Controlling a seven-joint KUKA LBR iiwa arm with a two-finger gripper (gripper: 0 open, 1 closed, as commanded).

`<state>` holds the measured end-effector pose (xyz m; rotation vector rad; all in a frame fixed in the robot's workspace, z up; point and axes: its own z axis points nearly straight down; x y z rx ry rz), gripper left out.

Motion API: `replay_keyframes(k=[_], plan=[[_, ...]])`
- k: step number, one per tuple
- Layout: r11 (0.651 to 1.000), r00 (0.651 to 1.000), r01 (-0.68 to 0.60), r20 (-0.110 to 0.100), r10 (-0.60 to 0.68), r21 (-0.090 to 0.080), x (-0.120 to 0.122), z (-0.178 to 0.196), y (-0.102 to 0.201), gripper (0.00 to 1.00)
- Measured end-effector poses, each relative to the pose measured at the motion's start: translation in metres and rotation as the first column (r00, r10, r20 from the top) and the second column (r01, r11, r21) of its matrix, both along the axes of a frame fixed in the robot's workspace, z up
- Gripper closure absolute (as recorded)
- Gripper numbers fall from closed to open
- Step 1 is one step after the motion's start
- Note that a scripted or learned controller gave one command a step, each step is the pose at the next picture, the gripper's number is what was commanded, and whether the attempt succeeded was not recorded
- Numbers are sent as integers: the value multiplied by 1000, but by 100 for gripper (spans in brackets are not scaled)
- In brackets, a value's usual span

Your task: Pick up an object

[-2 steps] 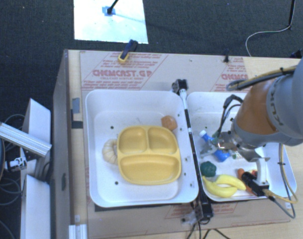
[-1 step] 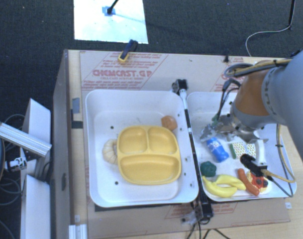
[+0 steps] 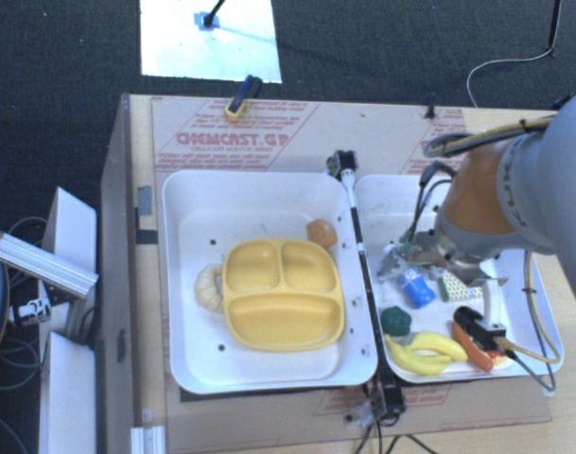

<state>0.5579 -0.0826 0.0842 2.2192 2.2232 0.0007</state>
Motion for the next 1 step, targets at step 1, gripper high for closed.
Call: replay_keyframes(k=[1], plan=[[1000,1000,-2,1,2,0,1,11,0,100]])
